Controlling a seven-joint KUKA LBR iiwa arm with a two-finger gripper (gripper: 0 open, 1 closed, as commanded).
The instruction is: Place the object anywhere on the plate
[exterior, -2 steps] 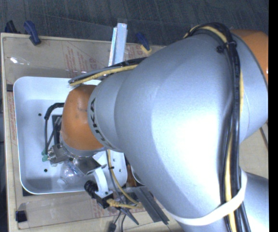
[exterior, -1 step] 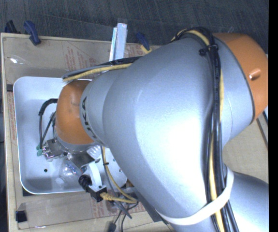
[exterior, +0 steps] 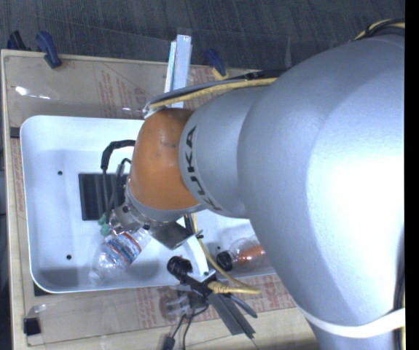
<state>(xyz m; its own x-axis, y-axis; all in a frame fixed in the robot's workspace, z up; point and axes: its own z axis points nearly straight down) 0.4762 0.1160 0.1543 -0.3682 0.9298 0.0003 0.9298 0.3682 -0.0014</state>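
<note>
The white bin (exterior: 30, 195) sits on the counter (exterior: 12, 86). On its floor lies a black flat thing (exterior: 91, 195), which may be the plate. If the hand drops the object too soon or too far over, it can land on the white floor beside that black thing and miss it. Next comes a clear bottle (exterior: 120, 252) with a green cap (exterior: 106, 229). It lies on its side near the front wall of the bin. I think this is the object to move. It is round and smooth, so it can roll away or slip out if it is pinched on its curved side. The hand (exterior: 125, 221) hangs just above the cap end of the bottle, very close, and the bottle pokes out below it and to the left. The big grey arm (exterior: 282, 137) hides the hand, so I cannot tell if it is open, closed, or grasping the bottle. Farther right lies a small brown thing (exterior: 249, 254), which the arm could bump.
</note>
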